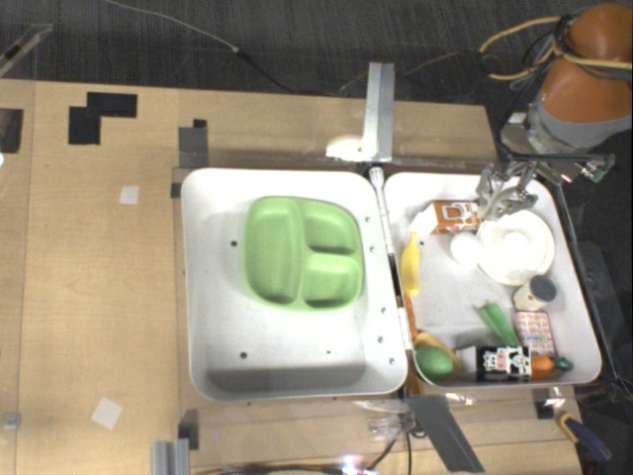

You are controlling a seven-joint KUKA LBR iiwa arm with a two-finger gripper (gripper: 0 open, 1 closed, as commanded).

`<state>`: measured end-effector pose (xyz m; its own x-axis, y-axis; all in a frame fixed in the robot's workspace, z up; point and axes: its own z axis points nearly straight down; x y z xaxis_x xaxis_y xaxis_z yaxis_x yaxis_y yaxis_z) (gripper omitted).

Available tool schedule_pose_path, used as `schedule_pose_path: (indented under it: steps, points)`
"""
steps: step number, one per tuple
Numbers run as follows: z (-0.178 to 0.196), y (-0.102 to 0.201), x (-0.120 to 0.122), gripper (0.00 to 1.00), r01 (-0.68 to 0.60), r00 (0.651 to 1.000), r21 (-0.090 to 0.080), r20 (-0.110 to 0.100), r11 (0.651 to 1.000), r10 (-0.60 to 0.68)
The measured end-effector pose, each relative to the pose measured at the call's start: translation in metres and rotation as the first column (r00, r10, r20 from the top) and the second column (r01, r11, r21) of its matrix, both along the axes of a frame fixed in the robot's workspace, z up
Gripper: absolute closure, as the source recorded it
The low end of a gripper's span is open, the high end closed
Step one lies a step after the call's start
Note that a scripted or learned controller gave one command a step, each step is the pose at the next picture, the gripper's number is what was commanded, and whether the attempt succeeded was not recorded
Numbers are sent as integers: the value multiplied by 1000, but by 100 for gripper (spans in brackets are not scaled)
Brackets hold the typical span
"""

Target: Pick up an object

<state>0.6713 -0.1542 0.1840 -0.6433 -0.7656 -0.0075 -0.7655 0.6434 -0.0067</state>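
Hovering at the right bin's [584, 305] far edge, gripper [502, 194] with fingers slightly apart and holding nothing, directly above the white bowl's [516, 247] far rim, snack packet [457, 216] just to its left, bowl lying nearest below.
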Motion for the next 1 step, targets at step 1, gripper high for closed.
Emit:
schedule_pose_path:
  steps: [1]
  points:
    - [-18, -25, 1, 100, -168, 986, -5, 5, 986, 168]
